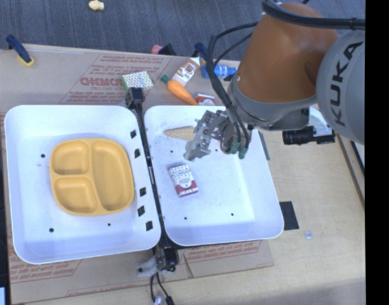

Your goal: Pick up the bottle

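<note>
Bench (pixel 321 259) covered by a sheet of printed cardboard (pixel 86 81). Two white bins sit on it side by side: left bin (pixel 16 170), right bin (pixel 258 196). Behind them lie a bottle (pixel 185 72), a carrot (pixel 180 92) and a patterned packet (pixel 136 80).

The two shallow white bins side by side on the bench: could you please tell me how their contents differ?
The left white bin holds a yellow three-compartment plate; the right white bin holds a small red packet and a tan wedge. The gripper hangs over the right bin, not the left. Both bins are shallow and white.
</note>
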Tool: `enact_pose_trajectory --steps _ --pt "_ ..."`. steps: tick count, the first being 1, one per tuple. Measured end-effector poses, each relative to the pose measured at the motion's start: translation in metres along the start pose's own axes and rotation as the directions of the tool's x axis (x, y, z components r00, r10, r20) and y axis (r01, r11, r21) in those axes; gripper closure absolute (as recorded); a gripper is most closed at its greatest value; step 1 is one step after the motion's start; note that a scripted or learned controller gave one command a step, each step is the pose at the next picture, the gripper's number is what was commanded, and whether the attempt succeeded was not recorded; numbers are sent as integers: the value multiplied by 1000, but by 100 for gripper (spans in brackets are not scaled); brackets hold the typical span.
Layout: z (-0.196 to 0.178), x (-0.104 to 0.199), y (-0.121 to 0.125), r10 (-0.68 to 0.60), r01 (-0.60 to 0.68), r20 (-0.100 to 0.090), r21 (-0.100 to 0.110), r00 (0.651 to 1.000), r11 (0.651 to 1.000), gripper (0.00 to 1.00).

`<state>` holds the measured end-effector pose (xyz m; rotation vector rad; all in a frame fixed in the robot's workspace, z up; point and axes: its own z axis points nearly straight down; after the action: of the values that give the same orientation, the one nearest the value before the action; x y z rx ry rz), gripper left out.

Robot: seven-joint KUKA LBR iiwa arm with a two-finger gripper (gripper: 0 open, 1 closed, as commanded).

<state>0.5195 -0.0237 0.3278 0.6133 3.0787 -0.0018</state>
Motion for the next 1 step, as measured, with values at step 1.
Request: enact_pose_trajectory --steps 1 --pt "116 51 8 -1 2 -7 1 1000 1000 100"
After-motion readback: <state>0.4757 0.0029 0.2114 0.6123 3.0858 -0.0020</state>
